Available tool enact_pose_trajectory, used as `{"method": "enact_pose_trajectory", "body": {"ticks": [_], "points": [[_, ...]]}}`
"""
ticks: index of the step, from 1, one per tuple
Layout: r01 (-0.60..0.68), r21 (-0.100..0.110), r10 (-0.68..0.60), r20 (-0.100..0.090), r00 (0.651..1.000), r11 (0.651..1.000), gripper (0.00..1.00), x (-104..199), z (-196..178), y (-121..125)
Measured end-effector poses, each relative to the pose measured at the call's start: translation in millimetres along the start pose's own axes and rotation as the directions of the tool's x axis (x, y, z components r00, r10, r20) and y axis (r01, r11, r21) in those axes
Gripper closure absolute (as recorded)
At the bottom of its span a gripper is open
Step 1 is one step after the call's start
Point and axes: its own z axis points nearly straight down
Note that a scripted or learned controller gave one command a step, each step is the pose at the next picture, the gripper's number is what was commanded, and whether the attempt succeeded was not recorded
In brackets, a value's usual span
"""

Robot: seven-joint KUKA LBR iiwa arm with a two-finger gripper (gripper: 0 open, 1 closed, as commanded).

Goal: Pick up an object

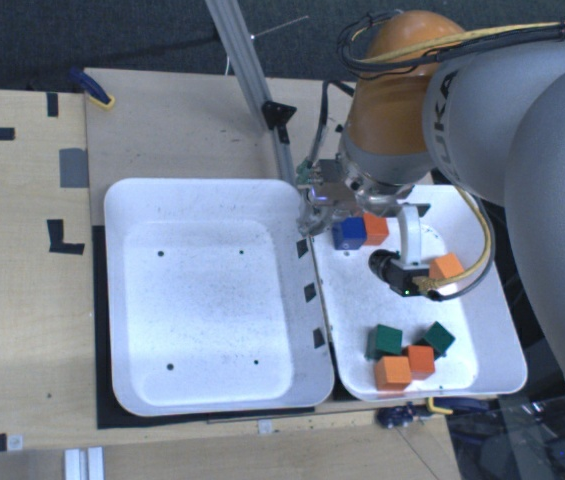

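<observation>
Gripper [354, 211] low over right bin [482, 368], above blue block [349, 233] and orange block [375, 229], likely targets. Jaw state: cannot tell, wrist blocks view. More blocks [407, 353] clustered near front.

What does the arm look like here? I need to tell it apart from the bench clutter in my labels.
The arm is bulky, rounded and grey, with a glossy orange band above the wrist. Thin yellow and black cables loop over the band, and another cable curves down beside the gripper, a dark metal assembly with white parts.
</observation>
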Motion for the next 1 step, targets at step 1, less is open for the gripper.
{"method": "enact_pose_trajectory", "body": {"ticks": [1], "points": [[0.000,0.001,0.000,0.000,1.000,1.000,1.00,45.1,16.8,6.5]]}}
